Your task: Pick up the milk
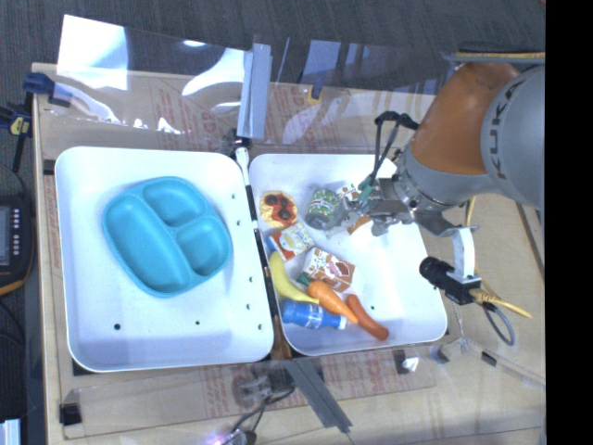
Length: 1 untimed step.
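Judging from how things lie, the pick has hardly started: the small brown-and-white printed milk carton (328, 269) lies flat among the toys in the right-hand shallow white plastic bin (422, 290), untouched and not lifted. Everything remains to be done: the approach, the closing on the carton and the raise.

The grey arm's two-finger gripper (363, 209) hangs over the upper middle of that bin, and from this slanted view I cannot tell how far apart it stands or whether anything is caught in it. The carton sits below and slightly to the left of the gripper, nearby but apart from it. Just beside the gripper on its left is a crumpled silver-green foil packet (324, 206), much closer to it than the milk is.

Beyond the carton, further from the gripper, lie an orange plastic carrot (347, 309), a yellow toy banana (285, 281) and a blue plastic bottle (310, 316), crowded around the milk's lower edge.
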Tool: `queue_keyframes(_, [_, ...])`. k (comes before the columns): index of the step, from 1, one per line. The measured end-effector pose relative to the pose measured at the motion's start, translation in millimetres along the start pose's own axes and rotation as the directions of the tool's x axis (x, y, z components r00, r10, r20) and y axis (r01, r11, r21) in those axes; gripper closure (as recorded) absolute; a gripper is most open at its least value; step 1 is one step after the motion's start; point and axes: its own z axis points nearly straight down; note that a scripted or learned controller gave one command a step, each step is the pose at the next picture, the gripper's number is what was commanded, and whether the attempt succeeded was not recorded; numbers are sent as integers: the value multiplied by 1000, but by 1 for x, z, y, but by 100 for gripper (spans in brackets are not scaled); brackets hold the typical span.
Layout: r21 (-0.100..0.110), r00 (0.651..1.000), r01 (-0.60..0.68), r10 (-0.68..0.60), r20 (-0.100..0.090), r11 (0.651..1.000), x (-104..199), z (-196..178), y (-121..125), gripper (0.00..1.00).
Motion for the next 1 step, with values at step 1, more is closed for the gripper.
queue_keyframes(1, [-3, 984, 179, -179, 2, 984, 10, 127, -1, 0])
